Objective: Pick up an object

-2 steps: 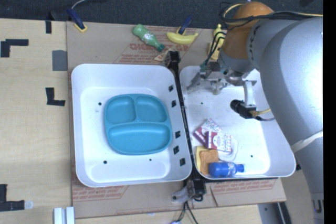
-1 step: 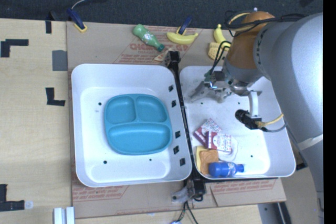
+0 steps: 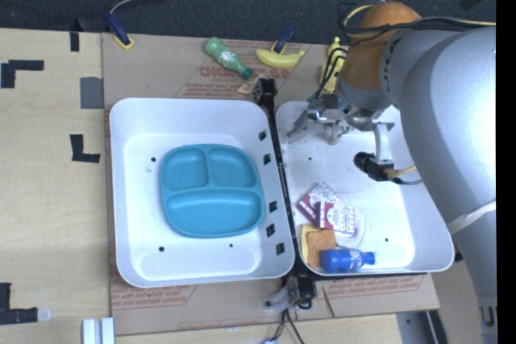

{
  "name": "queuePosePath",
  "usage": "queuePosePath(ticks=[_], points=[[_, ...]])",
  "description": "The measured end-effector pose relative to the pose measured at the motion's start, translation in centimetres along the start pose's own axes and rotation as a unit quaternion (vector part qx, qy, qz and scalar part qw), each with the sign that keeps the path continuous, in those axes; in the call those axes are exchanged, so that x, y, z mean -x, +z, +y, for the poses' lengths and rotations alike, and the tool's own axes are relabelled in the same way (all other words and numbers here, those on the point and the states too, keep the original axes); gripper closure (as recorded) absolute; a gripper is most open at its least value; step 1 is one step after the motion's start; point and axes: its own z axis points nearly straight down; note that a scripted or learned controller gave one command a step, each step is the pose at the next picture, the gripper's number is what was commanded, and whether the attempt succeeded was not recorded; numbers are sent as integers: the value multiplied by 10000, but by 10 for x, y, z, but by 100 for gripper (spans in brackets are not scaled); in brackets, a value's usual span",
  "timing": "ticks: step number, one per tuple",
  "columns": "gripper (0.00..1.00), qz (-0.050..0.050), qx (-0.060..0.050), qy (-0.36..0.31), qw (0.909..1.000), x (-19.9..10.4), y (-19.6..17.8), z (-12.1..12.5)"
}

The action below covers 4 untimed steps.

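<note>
My gripper (image 3: pixel 316 127) hangs over the far left corner of the right bin (image 3: pixel 403 231), close to its back wall. Its two fingers are spread apart with nothing between them. Well below it, in the near left part of that bin, lie a pink and white snack packet (image 3: pixel 329 209), an orange flat piece (image 3: pixel 318 239) and a blue bottle (image 3: pixel 345 259) on its side. These three are bunched together and touch one another. The gripper is apart from all of them.
The left bin (image 3: pixel 133 173) holds a blue divided plate (image 3: pixel 212 189). Behind the bins on the cardboard lie a green bottle (image 3: pixel 227 58) and a yellow banana (image 3: pixel 280 57). The grey arm (image 3: pixel 451 109) covers the right bin's far right side.
</note>
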Motion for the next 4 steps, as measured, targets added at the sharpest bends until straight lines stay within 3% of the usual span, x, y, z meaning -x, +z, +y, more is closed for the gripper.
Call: queuePosePath(ticks=[2,4], points=[[0,-8,-5,-2,10000,10,0,0],[0,-15,2,6,10000,0,0,-19]])
